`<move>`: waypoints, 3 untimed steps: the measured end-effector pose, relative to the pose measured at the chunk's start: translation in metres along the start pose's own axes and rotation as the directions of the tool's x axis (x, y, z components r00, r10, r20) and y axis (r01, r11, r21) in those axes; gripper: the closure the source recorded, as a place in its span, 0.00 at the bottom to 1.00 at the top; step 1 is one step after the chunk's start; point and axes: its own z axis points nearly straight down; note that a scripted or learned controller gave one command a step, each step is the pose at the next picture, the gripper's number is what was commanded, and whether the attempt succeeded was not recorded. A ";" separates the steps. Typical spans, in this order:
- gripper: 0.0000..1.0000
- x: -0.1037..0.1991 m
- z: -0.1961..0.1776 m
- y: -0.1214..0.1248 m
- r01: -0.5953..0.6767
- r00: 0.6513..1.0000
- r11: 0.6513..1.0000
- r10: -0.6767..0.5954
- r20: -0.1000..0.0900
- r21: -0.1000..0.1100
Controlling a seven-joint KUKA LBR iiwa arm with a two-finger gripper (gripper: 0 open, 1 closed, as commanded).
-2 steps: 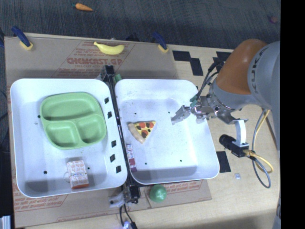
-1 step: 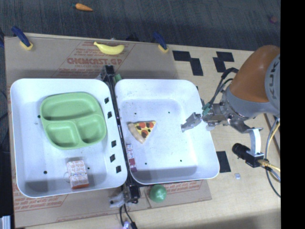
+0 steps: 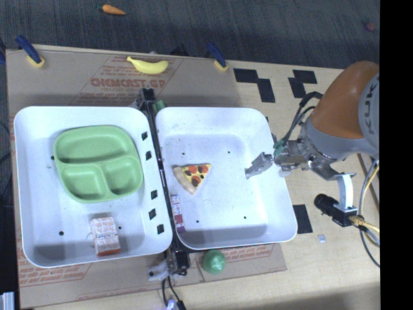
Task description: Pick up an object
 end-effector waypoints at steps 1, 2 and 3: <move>0.00 0.000 0.106 0.073 0.002 1.000 1.000 -0.002 0.001 0.003; 0.00 0.000 0.106 0.050 0.003 1.000 1.000 -0.003 0.001 0.002; 0.00 0.041 0.122 0.146 0.002 1.000 1.000 -0.002 -0.001 -0.001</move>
